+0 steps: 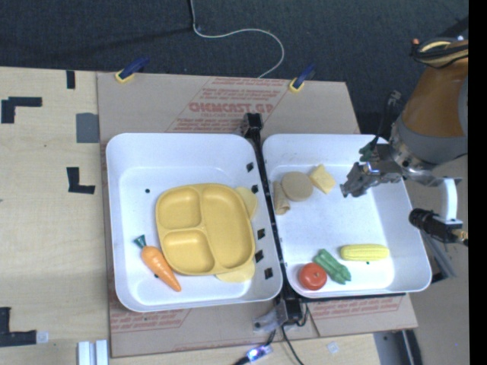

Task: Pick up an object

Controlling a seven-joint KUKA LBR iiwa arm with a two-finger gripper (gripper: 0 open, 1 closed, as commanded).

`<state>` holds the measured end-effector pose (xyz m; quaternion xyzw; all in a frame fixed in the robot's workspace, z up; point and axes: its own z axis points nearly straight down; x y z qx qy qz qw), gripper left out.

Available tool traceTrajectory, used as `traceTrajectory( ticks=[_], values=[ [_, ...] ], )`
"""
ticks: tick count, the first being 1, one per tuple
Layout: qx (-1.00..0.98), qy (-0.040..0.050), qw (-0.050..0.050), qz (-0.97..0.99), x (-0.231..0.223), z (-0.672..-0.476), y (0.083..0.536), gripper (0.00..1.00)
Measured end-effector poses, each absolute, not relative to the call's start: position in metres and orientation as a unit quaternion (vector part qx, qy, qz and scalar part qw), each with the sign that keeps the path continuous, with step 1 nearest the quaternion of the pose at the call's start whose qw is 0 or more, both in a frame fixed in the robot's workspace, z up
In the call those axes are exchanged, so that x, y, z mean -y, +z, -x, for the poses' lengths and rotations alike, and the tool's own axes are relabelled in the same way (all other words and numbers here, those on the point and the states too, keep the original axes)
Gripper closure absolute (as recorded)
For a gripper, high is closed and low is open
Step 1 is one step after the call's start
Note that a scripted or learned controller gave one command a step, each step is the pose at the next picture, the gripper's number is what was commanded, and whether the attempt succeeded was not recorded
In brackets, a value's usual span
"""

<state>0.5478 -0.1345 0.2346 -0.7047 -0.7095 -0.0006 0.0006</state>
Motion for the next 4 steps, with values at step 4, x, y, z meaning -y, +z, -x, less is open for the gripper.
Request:
traceTrajectory(
  ticks=[4],
  values=[
    [0.707, 0.0016, 0.001, 0.707, 0.006, -0.558, 0.216, 1.00]
  ],
)
